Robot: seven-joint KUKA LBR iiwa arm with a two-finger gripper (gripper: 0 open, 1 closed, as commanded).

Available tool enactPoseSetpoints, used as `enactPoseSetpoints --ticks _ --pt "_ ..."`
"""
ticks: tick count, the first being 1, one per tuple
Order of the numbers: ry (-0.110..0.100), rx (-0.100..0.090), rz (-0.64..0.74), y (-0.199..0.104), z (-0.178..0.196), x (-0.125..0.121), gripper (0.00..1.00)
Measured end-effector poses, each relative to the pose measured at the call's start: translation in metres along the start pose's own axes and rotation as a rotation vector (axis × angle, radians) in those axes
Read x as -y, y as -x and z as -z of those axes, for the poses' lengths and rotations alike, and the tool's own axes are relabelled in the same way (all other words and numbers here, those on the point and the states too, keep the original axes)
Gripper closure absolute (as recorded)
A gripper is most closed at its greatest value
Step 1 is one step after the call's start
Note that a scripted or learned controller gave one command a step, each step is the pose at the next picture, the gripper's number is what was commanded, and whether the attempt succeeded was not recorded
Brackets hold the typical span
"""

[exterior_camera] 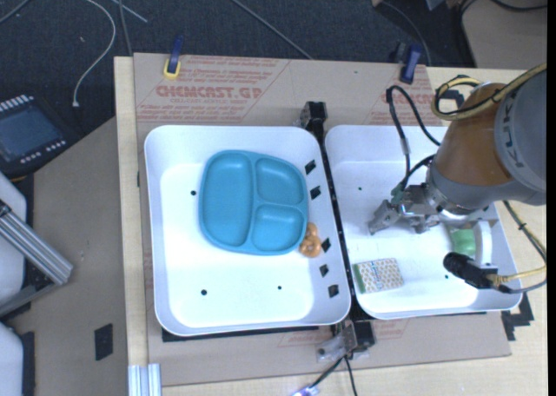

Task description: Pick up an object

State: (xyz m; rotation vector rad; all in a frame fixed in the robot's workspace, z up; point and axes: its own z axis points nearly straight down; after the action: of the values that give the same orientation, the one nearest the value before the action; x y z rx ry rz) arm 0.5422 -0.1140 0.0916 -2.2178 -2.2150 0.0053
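- The left bin point(174, 238) holds a blue plate point(253, 202), a rounded rectangle split into three compartments: one long section on its left, two smaller ones on its right.
- The plate lies flat in the upper middle of that bin, with white floor showing on all sides.
- A small orange-tan object point(310, 241) sits just beside the plate's lower right corner, close to the bin's right wall. It is lumpy and irregular; its exact nature cannot be made out.
- The right bin point(365, 155) holds a small flat rectangular item point(378, 275) with a fine multicoloured speckled pattern. It lies near the bin's front left corner, slightly tilted.
- A green object point(464, 240) lies toward the right side of the same bin, partly covered by the arm; only a pale green patch shows.
- The arm point(491, 142) reaches in from the right, its orange band above the wrist, over the right bin.
- The gripper point(393, 215) is low over the middle of the right bin, pointing left. Its metal fingers look splayed apart, and nothing is visible between them.
- The gripper is apart from the speckled item, which lies below it in the view, and from the green object to its right.
- Black cables run along the arm and over the bin's upper edge.
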Motion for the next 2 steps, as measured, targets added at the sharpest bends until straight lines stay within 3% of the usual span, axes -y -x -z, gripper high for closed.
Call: enactPoseSetpoints --ticks 1,2 --pt "0.003 0.0 0.001 0.0 -0.007 0.0 0.0" --pt "0.006 0.0 0.0 -0.001 0.004 -0.001 1.0"
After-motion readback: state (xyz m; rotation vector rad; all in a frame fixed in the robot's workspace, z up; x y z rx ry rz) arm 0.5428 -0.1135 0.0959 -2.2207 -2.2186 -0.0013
